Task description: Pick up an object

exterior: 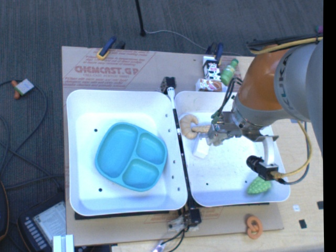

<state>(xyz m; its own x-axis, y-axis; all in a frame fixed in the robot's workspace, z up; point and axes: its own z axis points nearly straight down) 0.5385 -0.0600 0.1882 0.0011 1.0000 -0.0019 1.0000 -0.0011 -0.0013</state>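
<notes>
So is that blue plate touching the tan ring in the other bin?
Apart. The camera view shows the blue plate in the left bin and the tan ring beyond the divider.

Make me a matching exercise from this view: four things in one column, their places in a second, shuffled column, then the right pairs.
1. blue plate
2. tan ring
3. green object
4. orange ring

A. right bin, near corner
B. on the board, outside the bins
C. left bin
D. right bin, by the divider

Pairs: 1-C, 2-D, 3-A, 4-B
</notes>
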